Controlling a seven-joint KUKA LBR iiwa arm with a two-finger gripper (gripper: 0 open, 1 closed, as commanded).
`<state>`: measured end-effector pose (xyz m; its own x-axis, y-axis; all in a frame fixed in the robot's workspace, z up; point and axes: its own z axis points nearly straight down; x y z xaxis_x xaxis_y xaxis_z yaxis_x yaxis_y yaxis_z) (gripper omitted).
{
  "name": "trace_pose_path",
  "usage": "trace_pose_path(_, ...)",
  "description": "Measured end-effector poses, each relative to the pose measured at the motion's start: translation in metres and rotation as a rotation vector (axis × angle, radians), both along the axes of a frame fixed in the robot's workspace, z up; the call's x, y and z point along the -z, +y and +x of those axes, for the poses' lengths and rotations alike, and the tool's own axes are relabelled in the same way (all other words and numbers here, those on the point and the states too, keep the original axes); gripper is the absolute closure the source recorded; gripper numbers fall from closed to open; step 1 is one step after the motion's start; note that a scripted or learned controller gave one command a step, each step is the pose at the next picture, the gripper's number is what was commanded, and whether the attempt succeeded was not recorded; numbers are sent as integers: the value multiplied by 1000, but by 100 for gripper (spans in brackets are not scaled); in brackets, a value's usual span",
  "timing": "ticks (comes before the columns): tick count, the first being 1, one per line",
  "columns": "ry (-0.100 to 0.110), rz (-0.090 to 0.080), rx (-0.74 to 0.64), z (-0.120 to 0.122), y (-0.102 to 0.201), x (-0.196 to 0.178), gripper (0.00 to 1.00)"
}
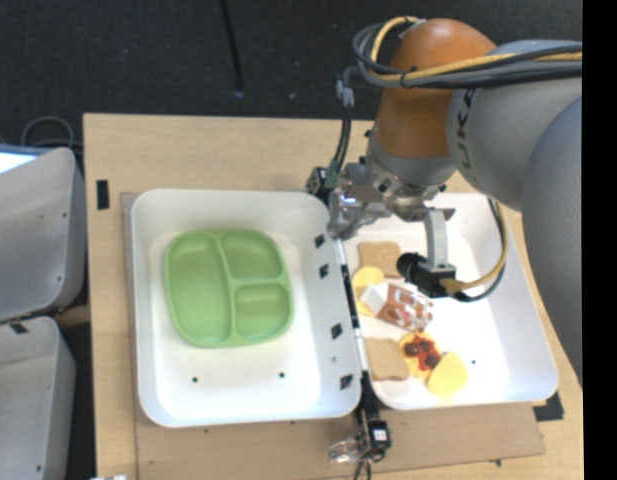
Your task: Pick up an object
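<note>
Several toy food pieces lie on the left side of the right white bin [498, 298]: a tan toast slice [379, 255], a small yellow piece [368, 277], a red and white packet [404, 307], a tan bread piece [388, 360], a red piece [421, 349] and a yellow disc [447, 375]. My gripper [385, 208] hangs below the orange band [428, 78], over the bin's back left part, just behind the toast slice. The wrist hides its tips.
The left white bin [158, 378] holds a green divided plate [228, 286]. The rims of the two bins meet at a ridge [346, 308] right beside the food pieces. A black cable connector [416, 267] hangs close to the packet.
</note>
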<state>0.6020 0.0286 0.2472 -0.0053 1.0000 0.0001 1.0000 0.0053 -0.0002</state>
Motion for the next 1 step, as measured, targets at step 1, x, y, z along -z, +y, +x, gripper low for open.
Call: trace_pose_path(1, 1, 1, -1, -29, 50, 6, 100)
